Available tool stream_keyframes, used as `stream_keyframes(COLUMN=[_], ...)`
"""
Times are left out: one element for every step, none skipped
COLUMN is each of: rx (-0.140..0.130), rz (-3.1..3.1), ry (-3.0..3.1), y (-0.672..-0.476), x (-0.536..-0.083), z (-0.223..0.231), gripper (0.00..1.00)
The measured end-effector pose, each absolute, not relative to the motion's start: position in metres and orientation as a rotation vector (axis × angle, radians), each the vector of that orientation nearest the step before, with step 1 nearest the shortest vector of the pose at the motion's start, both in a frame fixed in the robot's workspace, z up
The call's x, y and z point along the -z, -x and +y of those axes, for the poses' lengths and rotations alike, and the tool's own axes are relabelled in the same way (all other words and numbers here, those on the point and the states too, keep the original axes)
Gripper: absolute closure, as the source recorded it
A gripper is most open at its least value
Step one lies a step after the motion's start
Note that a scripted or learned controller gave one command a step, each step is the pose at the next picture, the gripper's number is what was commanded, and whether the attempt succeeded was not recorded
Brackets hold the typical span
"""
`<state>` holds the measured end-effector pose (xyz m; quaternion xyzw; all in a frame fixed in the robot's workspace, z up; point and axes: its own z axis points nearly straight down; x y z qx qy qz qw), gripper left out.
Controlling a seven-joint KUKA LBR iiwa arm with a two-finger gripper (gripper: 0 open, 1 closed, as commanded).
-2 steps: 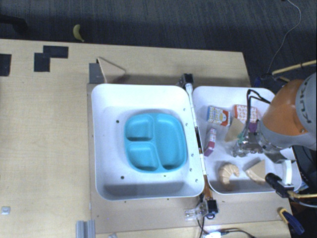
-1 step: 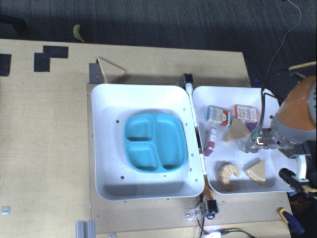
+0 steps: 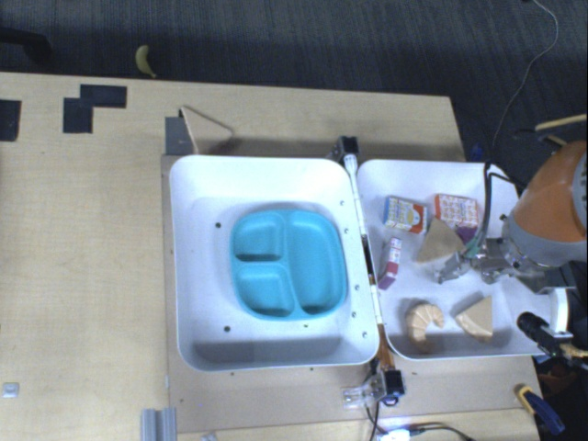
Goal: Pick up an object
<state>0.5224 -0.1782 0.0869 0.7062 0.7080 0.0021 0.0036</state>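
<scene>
Candidate objects all sit in the right bin (image 3: 372,246): a small carton with orange and blue print (image 3: 405,214) and a red-and-white packet (image 3: 457,209) near the back wall, a purple-capped tube (image 3: 391,262) by the left wall, a tan wedge (image 3: 439,242) mid-bin, then a croissant-like piece (image 3: 424,318) and a pale wedge (image 3: 476,319) toward the front. Pincer (image 3: 461,266) is low in the bin, right at the tan wedge's lower edge and above the pale wedge; looks like a descent onto the mid-bin clutter. Metal fingers are visible, but the gap between them can't be resolved, and nothing is clearly held, so open or closed: cannot tell. The arm (image 3: 551,214) enters over the right rim, which explains the slanted approach and why the right-side items are partly covered. Left bin (image 3: 193,246) holds only a blue sectioned tray (image 3: 289,265), well apart from the action. Both bins rest side by side on the tabletop (image 3: 83,274), touching along the middle. Judgement: grasp not yet confirmed; items crowd, so a miss is plausible.
</scene>
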Motion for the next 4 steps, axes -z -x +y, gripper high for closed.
stream_keyframes(rx=[-0.012, -0.006, 0.0, -0.002], rz=[2.22, 2.229, 2.224, 2.225], ry=[-2.205, -2.213, -2.217, -2.217], y=[-0.525, -0.582, -0.501, -0.501], x=[-0.099, -0.185, -0.168, -0.168], z=[-0.178, -0.019, -0.091, -0.09], gripper=[1.0, 1.0, 1.0, 0.0])
